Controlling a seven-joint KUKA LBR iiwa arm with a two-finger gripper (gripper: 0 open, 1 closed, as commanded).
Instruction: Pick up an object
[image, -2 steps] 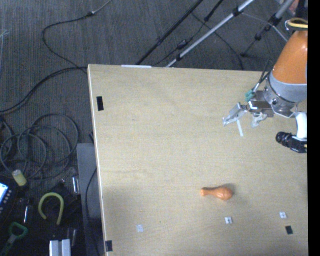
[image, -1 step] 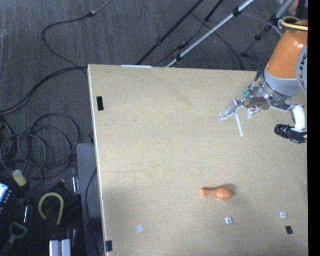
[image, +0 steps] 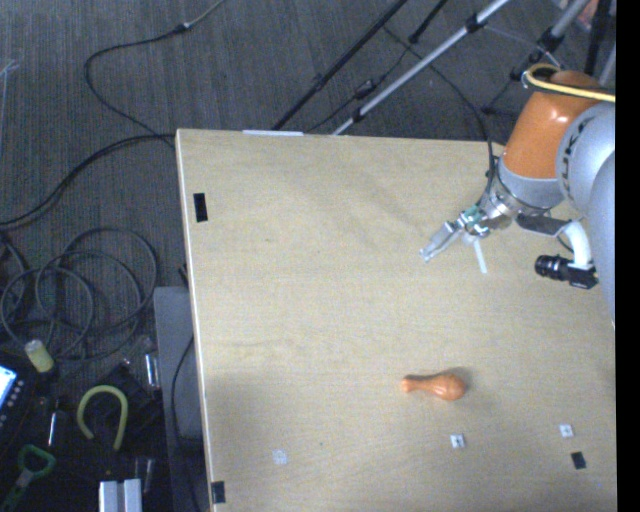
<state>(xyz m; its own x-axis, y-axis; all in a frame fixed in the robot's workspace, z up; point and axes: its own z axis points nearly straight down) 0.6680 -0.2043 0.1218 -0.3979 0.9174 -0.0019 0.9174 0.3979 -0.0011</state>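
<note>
Tan bench (image: 300, 300), orange bulb-shaped object (image: 436, 386) lengthwise left-right (neck leftward)

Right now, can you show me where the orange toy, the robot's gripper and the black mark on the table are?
Orange toy (image: 436, 386): camera view, on its fat middle.
Gripper (image: 455, 252): camera view, midway between its two spread fingertips.
Black mark (image: 200, 207): camera view, on its centre, near the table's left edge.

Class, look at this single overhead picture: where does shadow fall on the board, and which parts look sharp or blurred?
Camera view: a darker shadow band crosses the board near its lower left; the orange object is fairly sharp with soft edges; the hand looks pale and slightly smeared.
</note>
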